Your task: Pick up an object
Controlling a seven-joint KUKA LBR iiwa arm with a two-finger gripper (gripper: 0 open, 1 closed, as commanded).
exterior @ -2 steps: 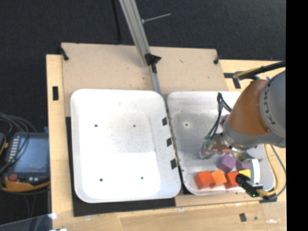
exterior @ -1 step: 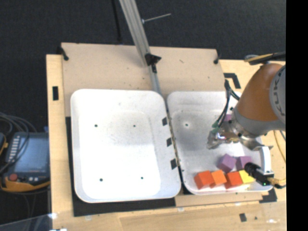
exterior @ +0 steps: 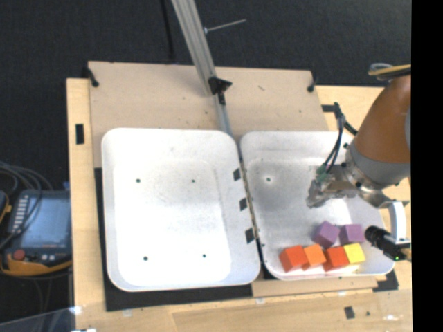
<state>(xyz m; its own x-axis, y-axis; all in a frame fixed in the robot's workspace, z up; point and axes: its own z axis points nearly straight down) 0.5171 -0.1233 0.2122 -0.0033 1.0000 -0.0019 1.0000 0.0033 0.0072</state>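
The gripper (exterior: pixel 320 194) hangs right of centre, above the small purple cube (exterior: pixel 326 233); its grip state I cannot tell. That block is probably light and rigid, best pinched across flat opposite faces.

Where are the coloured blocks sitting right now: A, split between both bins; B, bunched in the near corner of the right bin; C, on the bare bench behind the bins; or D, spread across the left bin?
B: the orange, yellow and purple blocks all cluster along the near edge of the right bin.
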